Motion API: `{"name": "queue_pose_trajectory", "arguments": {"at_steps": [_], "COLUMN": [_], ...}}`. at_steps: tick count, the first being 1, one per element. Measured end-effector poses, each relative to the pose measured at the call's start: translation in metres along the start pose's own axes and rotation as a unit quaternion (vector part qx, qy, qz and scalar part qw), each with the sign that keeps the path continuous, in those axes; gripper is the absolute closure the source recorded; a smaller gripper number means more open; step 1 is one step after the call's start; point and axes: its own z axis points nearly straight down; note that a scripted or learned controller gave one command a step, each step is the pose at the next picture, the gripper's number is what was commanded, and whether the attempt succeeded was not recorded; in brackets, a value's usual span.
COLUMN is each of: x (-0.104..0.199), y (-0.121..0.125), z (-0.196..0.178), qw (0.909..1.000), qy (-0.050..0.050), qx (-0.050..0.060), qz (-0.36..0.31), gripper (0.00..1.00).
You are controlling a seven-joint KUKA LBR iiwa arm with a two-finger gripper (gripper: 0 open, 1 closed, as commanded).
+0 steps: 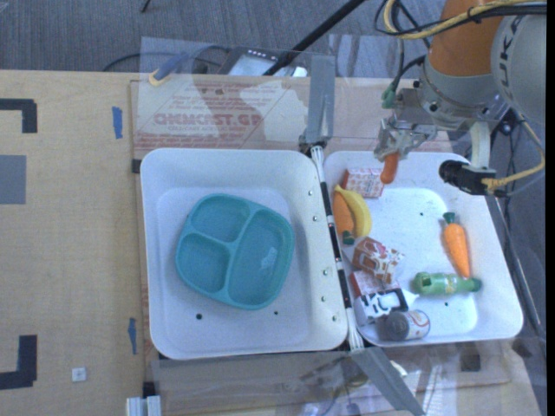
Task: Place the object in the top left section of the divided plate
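Observation:
A teal divided plate (279, 232) lies in the left bin (165, 180); its top left section (212, 219) holds nothing. Over the back left corner of the right bin (499, 306), my gripper (391, 152) is shut on a small orange-red stick-shaped object (388, 171). The object hangs down from between the fingers, just above a red-and-white box (363, 181). The gripper stands well right of the plate, across the divider between the bins.
In the right bin lie a banana (357, 211), an orange piece (344, 216) beside it, a carrot (456, 243), a green bottle (444, 282), a small carton (377, 259), a black-and-white item (382, 302) and a can (404, 324). A clear panel (217, 115) stands behind the left bin.

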Motion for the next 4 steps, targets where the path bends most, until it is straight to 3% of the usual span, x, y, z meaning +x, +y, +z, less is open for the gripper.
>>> {"name": "queue_pose_trajectory", "arguments": {"at_steps": [1,2,3,4], "x": [0.032,0.090,0.152,0.144], "y": [-0.027,-0.058,-0.090,-0.151], "z": [0.053,0.069,0.050,0.102], "qw": [0.9964,0.9827,0.9751,0.9322], "qy": [0.001,0.001,0.001,0.001], "qx": [0.001,0.001,0.001,0.001], "qz": [-0.085,-0.185,-0.222,-0.362], "gripper": [1.00,1.00,1.00,1.00]}}
